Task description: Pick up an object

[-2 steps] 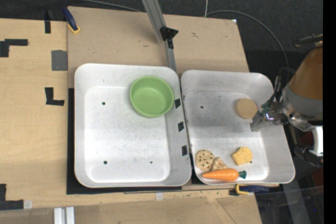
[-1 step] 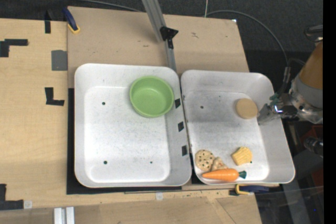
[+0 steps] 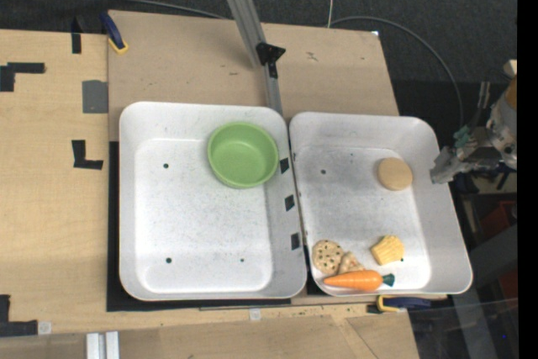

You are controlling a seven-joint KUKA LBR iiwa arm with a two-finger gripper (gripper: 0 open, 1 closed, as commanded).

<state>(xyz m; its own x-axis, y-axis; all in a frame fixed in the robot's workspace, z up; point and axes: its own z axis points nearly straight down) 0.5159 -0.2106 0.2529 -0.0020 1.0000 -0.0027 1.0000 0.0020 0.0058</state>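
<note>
We see the end effector (image 3: 458,155) at the right edge of the view, just outside the right rim of the right bin (image 3: 420,130), with the rest of the arm mostly cut off by the frame. It is small and dark against the background, and we cannot tell how it is set, nor is anything visible in it.

The nearest thing to it is the tan puck (image 3: 394,174), lying in the upper right part of the right bin. From the end effector it sits to the left and slightly toward the bottom of the view, with only the bin wall and a strip of bare floor between them. The puck looks round, so we judge that no long axis has to be matched in approaching it.

The other candidates lie farther off, near the bin's front edge: a yellow wedge (image 3: 387,249), a cookie (image 3: 326,254), and a carrot (image 3: 357,281) whose long axis runs left to right along the front wall. A green bowl (image 3: 243,154) sits in the left bin (image 3: 143,181), well apart from the arm.

We judge the pick not yet begun: the arm is held at the worktop's side, outside the bins, so the coming move would have to carry it leftward over the rim and then down.
</note>
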